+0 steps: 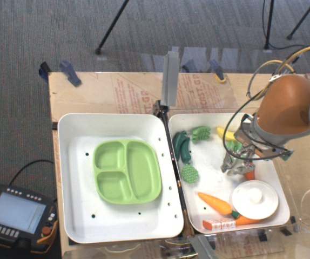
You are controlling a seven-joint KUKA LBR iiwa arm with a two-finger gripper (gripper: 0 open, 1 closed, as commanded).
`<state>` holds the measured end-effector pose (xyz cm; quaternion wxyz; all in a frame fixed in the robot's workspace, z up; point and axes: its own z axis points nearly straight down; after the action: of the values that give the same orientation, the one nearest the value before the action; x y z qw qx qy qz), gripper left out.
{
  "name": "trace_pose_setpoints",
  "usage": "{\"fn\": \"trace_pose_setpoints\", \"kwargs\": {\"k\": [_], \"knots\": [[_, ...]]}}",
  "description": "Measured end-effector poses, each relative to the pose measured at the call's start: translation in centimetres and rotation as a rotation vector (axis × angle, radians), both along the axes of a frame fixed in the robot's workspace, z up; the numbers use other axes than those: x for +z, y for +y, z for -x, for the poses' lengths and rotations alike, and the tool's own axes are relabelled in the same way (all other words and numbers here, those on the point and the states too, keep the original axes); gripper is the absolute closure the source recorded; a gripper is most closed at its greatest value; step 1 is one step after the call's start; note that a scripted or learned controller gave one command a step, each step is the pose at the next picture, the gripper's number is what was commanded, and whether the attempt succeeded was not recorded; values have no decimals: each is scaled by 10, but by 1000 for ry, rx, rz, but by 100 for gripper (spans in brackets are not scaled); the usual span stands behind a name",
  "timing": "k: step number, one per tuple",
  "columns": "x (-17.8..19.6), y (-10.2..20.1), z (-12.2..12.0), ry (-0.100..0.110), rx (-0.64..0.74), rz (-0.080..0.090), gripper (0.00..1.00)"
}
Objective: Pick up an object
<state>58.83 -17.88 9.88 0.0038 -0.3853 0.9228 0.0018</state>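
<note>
My gripper (236,165) hangs low at the frame's right over the right bin (209,228), its grip impossible to tell, near an orange piece (249,174) just above the white lid (255,198), likely my target.

Red print on bench top (128,93) under clear sheet — reversed, illegible; no other readable text.

The right bin (194,226) is crowded. A cucumber (181,145), broccoli (201,133) and a green ball (189,174) line its left side; a carrot (215,203) and white lid (255,199) block the front. The gripper (236,163) hangs over the middle, beside open floor. In the left bin (74,144), bare margin rings a green plate (127,171).
</note>
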Motion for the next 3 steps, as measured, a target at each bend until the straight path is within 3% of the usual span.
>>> {"fn": "trace_pose_setpoints", "kwargs": {"k": [1,2,3], "knots": [[-1,0,0,1,0,0,0],[10,2,-1,-4,1,-2,100],[10,2,-1,-3,1,-2,0]]}}
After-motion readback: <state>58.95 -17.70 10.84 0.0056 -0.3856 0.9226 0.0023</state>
